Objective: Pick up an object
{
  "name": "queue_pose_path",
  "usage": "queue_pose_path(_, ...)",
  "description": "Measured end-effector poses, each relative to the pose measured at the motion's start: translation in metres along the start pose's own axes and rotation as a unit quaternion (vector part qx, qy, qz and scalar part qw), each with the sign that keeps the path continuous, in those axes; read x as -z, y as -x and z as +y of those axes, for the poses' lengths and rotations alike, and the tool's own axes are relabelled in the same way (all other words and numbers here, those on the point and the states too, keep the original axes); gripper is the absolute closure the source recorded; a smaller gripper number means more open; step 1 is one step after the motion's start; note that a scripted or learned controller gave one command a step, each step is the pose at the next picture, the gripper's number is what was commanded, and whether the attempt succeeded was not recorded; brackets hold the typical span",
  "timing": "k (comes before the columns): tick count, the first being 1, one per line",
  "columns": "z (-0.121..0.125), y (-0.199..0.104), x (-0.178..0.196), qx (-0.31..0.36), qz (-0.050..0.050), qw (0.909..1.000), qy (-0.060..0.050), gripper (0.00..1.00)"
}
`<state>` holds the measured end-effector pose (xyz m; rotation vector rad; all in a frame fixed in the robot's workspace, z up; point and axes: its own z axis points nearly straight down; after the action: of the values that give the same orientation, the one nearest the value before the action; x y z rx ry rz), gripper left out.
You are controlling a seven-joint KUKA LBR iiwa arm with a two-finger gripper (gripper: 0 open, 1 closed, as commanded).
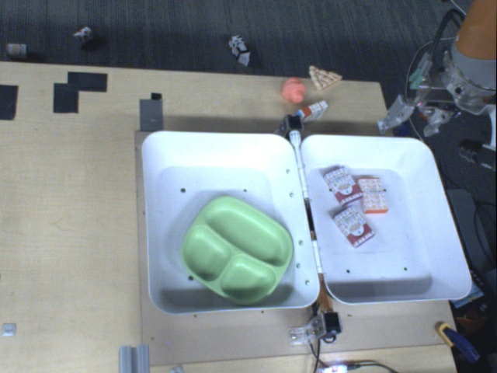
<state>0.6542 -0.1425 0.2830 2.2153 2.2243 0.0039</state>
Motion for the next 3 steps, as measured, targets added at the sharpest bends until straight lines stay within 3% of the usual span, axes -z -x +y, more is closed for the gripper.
queue_pose_path(1,0.013,-0.010,-0.143,0.001,0.001,1.0000,-0.002,0.00)
queue_pose_path(2,-0.039,-0.034,-0.192,-0.001,-0.003,1.0000,0.008,0.00)
queue_pose_path(3,-0.036,-0.034,-0.179,-0.001,-0.003,0.9999,0.012,1.00)
